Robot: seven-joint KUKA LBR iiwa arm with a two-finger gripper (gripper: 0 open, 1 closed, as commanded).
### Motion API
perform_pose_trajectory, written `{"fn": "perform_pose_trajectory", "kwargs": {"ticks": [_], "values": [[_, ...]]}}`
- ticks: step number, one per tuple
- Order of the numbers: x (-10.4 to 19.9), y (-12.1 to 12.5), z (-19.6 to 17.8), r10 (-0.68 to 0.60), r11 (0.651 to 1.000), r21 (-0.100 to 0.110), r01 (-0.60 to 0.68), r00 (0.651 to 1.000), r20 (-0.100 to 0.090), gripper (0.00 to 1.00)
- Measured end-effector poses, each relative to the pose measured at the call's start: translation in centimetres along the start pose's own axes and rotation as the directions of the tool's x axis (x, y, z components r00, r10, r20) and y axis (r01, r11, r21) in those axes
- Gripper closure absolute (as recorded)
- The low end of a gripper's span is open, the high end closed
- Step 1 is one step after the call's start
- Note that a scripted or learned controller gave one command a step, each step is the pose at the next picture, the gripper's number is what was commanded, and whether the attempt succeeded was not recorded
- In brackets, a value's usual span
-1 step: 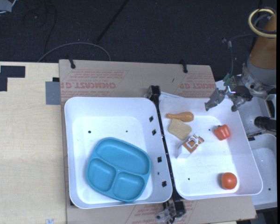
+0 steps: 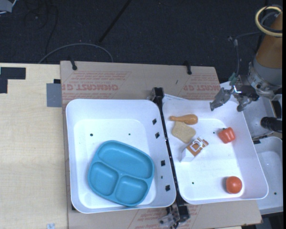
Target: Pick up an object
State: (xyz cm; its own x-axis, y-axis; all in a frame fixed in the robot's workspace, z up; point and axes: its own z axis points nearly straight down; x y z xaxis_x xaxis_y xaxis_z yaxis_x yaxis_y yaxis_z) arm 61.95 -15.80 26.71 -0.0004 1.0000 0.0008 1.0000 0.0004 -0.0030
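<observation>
Evidently the approach step was in hand: from above, the claw (image 2: 231, 99) hung spread wide and empty over the right bin's (image 2: 257, 168) far rim. Nearest, just below it, sat the red pepper (image 2: 226, 135); the orange carrot (image 2: 185, 119) lay down-left. Next, I judged, it needed to descend onto one.

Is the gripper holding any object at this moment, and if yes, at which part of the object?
Nothing is held. The gripper hangs open above the far edge of the right bin, with nothing between its fingers.

Orange band above grey wrist, yellow cable loop, grey metal pincer (image 2: 229, 100)
</observation>
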Motion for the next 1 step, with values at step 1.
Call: {"fn": "perform_pose_trajectory", "kwargs": {"ticks": [1], "values": [[-0.2,-0.24,6.25,0.0,1.0,0.002,0.0,1.0,0.0,0.0]]}}
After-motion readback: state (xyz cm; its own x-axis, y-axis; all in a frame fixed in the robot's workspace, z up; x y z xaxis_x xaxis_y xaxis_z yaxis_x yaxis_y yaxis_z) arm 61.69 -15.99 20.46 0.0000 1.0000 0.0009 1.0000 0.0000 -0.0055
